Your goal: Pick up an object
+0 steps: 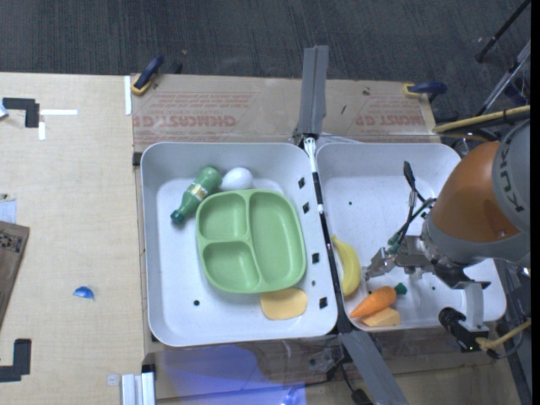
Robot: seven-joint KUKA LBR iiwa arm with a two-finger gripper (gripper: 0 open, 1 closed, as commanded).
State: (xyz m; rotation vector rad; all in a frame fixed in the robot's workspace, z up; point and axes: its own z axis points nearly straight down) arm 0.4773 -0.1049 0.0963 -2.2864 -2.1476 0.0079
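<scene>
The jaws stand low over the right bin, near its front left corner; the gripper is a cluster of grey metal below the arm's orange band; whether the jaws are apart or closed cannot be told, and nothing is seen between them.

Task objects in the right bin: a carrot lies just below and slightly left of the gripper, green stub end toward the arm, close to the jaws, though contact cannot be confirmed; a yellow-orange wedge lies touching the carrot on its near side; a banana lies along the bin's left wall, just left of the gripper, apart from it.

Left bin: a green divided tray of three compartments sits near centre; a green bottle lies tilted at the tray's upper left corner; a white egg rests just beside the bottle's base, at the tray's top edge; a flat yellow-orange piece lies at the tray's front edge, partly tucked under it.

Writing: a cardboard sheet behind both bins bears red lettering, seen upside down and mirrored, not reliably legible; part of white lettering shows on the arm's grey casing at the right edge, too cropped to read.

Other: a blue clamp grips the cardboard's left corner.
</scene>
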